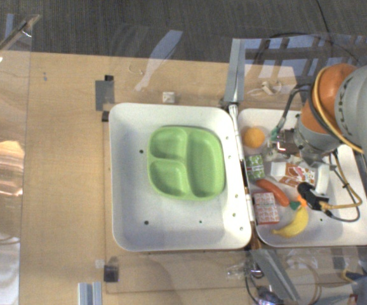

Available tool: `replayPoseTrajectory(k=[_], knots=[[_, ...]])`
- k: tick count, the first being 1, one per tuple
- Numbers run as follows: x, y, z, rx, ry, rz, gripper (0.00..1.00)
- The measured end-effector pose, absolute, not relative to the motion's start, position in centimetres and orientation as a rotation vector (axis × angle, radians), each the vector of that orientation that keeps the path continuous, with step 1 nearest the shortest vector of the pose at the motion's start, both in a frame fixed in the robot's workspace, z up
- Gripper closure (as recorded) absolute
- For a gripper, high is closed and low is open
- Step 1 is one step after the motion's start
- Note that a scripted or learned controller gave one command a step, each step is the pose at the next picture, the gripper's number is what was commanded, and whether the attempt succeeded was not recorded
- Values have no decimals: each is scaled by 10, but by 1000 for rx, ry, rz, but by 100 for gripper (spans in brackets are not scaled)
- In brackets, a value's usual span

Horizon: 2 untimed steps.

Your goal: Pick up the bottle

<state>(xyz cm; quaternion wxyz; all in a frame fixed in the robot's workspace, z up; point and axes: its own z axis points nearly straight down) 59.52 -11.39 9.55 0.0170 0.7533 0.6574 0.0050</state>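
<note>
My gripper (280, 146) hangs low over the back half of the right bin (355, 237), just right of an orange ball (254, 137). Nothing shows plainly as a bottle. The closest match is a red, elongated item (273, 191) lying on its side in the middle of that bin, a little in front of the gripper and apart from it. The arm's wrist hides part of the bin's right side.
The right bin also holds a green packet (255, 167), a red-and-white carton (297, 173), a red patterned box (266, 208) and a banana (294, 223). The left bin (126, 227) holds a green divided plate (187, 162).
</note>
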Motion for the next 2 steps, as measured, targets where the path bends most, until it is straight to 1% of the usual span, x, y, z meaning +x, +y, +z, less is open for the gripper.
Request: replayPoseTrajectory(k=[1,2], knots=[[571,-165,166,2324,2104,7,0],[605,-162,93,2228,2191,16,0]])
